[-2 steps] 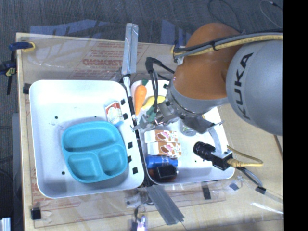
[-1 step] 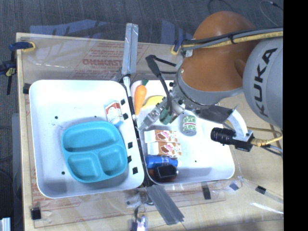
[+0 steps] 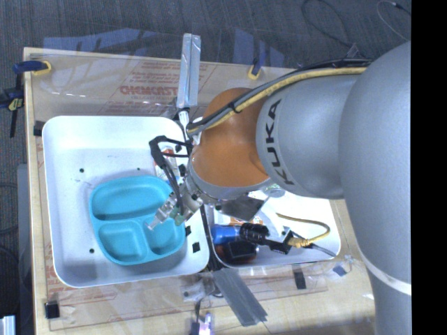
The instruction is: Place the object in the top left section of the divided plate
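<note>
1. On the table, the left shallow white plastic bin holds the blue divided plastic plate. All 3 sections look bare where I can see them, so nothing's landed yet.
2. The tool hangs low over the plate's right side, nearer the lower right section. Honestly can't tell if it's clenched or released, or carrying anything.
3. The right white bin has a small blue object lying in it, probably the thing to move. My guess: the pickup and the drop into the top left section are both left to do.

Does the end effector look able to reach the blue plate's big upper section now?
Probably yes: the end effector hangs over the right edge of the blue plate, and nothing stands between it and that section.
</note>
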`<act>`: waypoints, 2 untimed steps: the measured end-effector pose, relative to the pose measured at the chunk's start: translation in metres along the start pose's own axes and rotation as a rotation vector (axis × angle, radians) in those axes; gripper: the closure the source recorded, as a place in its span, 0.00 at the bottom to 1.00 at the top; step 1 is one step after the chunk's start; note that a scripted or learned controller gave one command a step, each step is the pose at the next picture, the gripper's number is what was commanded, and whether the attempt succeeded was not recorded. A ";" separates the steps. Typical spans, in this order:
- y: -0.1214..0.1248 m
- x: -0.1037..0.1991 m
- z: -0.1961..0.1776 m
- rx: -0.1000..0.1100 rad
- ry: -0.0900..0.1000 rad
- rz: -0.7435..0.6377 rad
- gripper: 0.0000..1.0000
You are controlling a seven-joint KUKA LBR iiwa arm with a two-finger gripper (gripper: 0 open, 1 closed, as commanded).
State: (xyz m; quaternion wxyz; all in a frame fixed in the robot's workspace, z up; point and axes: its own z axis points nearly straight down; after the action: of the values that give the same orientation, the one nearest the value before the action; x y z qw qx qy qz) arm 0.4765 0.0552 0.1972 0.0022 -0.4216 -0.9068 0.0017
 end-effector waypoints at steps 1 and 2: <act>-0.019 -0.048 -0.107 -0.004 -0.003 0.170 1.00; -0.032 -0.039 -0.184 -0.005 -0.003 0.284 1.00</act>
State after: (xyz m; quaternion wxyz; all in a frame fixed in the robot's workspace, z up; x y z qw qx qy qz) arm 0.4785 0.0048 0.3809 -0.0005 -0.5456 -0.8380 0.0003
